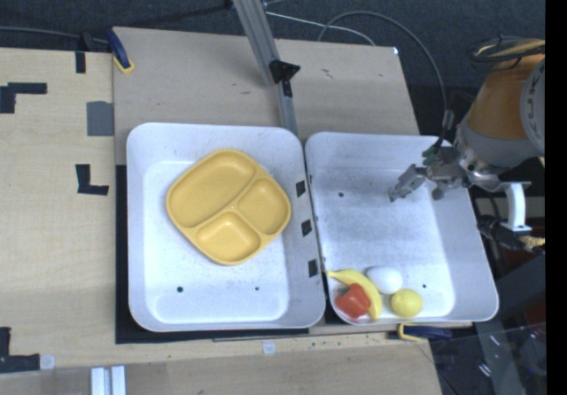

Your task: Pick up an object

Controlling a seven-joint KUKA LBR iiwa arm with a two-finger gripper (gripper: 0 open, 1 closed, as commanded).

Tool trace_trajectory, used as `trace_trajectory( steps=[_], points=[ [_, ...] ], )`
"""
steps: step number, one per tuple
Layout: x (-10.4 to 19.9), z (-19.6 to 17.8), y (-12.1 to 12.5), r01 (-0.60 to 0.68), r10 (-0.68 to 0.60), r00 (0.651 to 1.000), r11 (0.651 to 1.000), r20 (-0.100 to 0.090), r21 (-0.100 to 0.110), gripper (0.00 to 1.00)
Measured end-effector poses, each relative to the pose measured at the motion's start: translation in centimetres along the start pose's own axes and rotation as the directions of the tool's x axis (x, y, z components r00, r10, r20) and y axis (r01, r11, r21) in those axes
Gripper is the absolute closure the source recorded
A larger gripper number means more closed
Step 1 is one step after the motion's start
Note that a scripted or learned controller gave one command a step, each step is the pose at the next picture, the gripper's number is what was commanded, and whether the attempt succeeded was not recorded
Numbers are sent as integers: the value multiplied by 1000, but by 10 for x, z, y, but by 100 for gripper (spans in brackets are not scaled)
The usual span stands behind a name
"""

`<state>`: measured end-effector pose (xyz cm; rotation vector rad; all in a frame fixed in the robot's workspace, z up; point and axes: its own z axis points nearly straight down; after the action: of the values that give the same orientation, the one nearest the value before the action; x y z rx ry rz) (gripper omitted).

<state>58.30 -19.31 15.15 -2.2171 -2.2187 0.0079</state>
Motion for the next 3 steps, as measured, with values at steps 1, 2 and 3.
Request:
trace_trajectory(
  steps=[1,2,3],
  points=[
    [2,55,9,2,-2,1000,1000,0,-1,0],
    [2,63,9,2,-2,1000,1000,2,-5,0],
    [3,53,9,3,-3,1000,1000,1,-5,100]
  ],
)
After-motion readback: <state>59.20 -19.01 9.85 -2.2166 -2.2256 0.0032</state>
